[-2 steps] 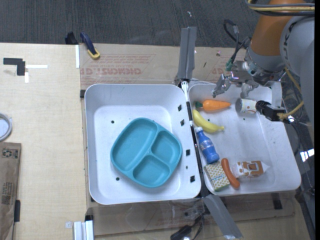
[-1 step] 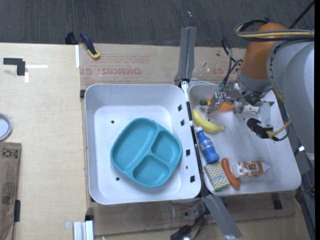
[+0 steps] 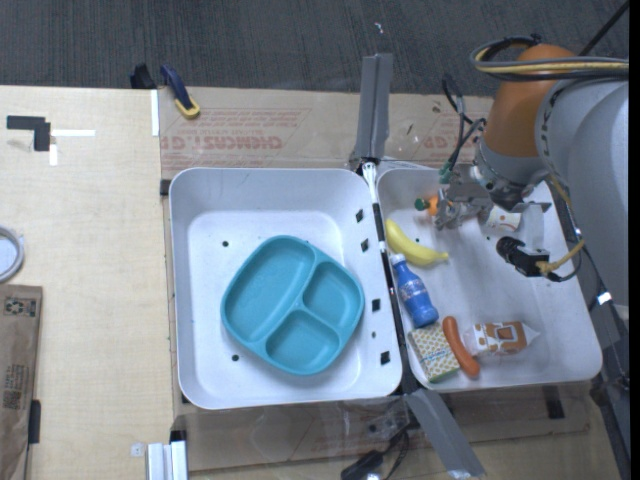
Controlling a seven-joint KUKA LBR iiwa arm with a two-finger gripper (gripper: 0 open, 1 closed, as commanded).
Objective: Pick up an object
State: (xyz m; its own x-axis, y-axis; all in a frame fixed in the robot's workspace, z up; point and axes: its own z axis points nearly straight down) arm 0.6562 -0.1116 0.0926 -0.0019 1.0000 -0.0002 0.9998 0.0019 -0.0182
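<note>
The grey arm with the orange band reached into the right white bin (image 3: 560,353), and its gripper (image 3: 452,211) hung over the far left corner of this bin. If the claw was released or clenched, I cannot tell. A yellow plastic banana (image 3: 413,247) lay just beside it, near the bin's left wall. Further toward the near edge lay a blue bottle (image 3: 413,293), an orange sausage (image 3: 461,347), a checkered box (image 3: 432,354) and a small brown-white carton (image 3: 501,338). The left white bin (image 3: 190,268) held a turquoise divided plate (image 3: 292,304) at its middle.
</note>
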